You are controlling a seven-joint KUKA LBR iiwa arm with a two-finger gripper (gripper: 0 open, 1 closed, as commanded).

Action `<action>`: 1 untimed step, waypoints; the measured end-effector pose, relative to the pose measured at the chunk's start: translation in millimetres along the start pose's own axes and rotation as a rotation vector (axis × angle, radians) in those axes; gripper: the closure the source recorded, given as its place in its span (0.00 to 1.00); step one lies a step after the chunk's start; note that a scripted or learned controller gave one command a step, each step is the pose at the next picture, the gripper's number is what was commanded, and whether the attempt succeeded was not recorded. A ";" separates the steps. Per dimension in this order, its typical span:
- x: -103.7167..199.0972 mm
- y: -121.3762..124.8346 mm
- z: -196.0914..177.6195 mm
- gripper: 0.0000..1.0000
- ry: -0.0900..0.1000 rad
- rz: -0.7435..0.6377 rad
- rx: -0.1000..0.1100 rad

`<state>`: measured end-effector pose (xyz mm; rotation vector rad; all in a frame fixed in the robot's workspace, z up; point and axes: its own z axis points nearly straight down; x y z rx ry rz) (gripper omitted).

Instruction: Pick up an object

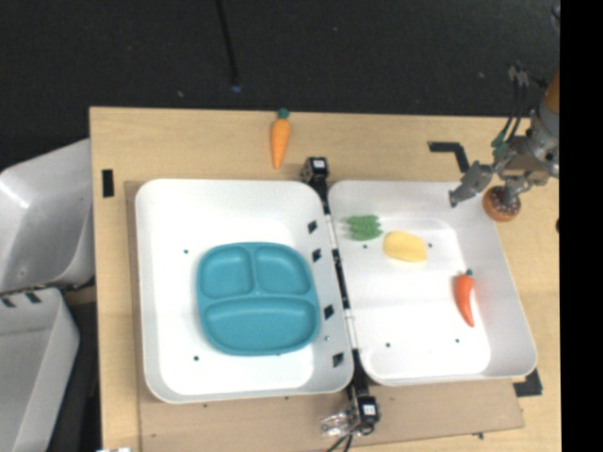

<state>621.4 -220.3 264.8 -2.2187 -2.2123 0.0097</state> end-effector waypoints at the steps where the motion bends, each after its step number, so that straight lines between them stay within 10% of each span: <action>1: 0.5 2.1 -7.6 0.00 -0.003 -0.004 -0.012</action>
